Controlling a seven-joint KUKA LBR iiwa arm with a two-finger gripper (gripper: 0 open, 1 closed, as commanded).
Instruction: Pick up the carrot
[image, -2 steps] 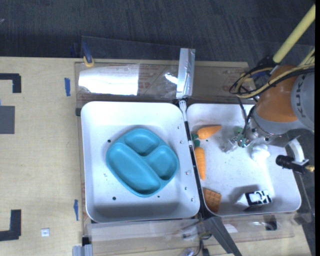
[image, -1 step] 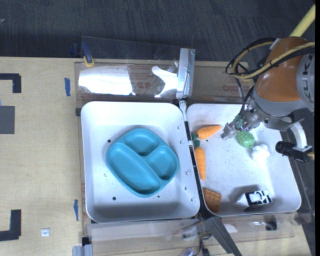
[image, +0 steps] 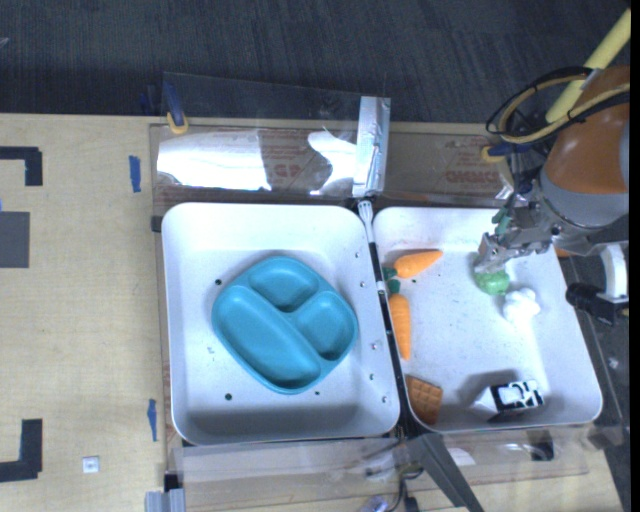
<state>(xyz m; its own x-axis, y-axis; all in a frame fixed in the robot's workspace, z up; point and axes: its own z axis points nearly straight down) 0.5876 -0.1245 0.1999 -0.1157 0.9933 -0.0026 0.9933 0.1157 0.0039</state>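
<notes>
I hang over the right bin (image: 570, 400) at its 1 o'clock corner, and whether my gripper (image: 497, 255) is released or clenched I cannot tell. A carrot (image: 416, 263) lies at 9 o'clock from me near the bin's left wall, another carrot (image: 400, 324) just below it.

You have two carrots (image: 418, 263) (image: 400, 322), one blue tray (image: 285, 322), one waffle (image: 425, 398), one toy car (image: 517, 395) and two white bins (image: 190, 300) (image: 450, 330).
</notes>
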